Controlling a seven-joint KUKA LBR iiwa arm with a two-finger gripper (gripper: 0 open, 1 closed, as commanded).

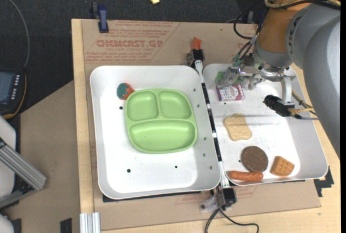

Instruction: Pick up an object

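The jaws hang over the far left corner of the right bin [305,140], at the end of the grey arm [319,26] with its orange band [275,24]. Whether they are released or clenched I cannot tell; the metal parts there run together in this view, and no object can be made out between them.

Just below them a pink packet [230,92] lies flat on the bin floor, close to the left wall. Nearer the camera sits a pale tan cracker [238,128], apart from the packet. Beyond that, toward the near edge, lie 3 more things close together: a round dark brown cookie [254,158], an orange waffle piece [282,166] just to its right, and a reddish sausage [246,175] lying along the near wall, touching or almost touching the cookie.

The left bin [108,145] carries a green plate [160,120] with 3 compartments, 2 small ones at the far side and 1 wide one at the near side. A small red and teal ball [125,91] rests at the plate's far left corner.

Both bins sit side by side on the bench [135,42], which shows red lettering.
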